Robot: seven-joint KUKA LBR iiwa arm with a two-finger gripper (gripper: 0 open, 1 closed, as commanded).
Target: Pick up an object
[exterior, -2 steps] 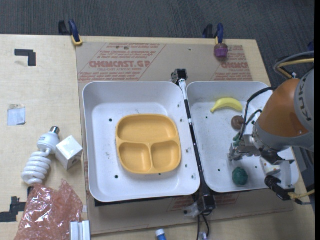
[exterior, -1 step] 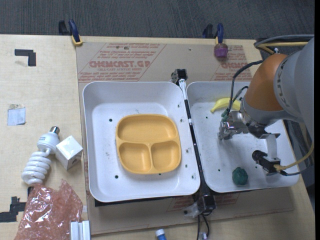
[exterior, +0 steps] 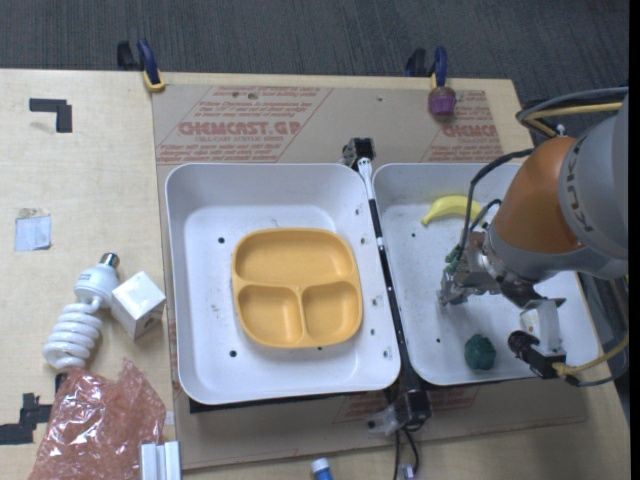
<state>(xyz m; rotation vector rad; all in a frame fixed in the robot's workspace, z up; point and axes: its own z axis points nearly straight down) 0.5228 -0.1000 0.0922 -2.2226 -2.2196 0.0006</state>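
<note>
In the right bin lie a yellow banana near the back wall and a small dark green lump near the front. My gripper reaches down into this bin between the two, close to the bin floor, about midway from banana to green lump. Nothing shows between its fingers. The arm's grey body and orange band cover the bin's right half. The left bin holds a yellow divided tray with three compartments.
A spiral light bulb, a white cube and crumpled pink plastic wrap lie on the bench left of the bins. A purple clamp knob sits behind the right bin. Cables run along the divider between bins.
</note>
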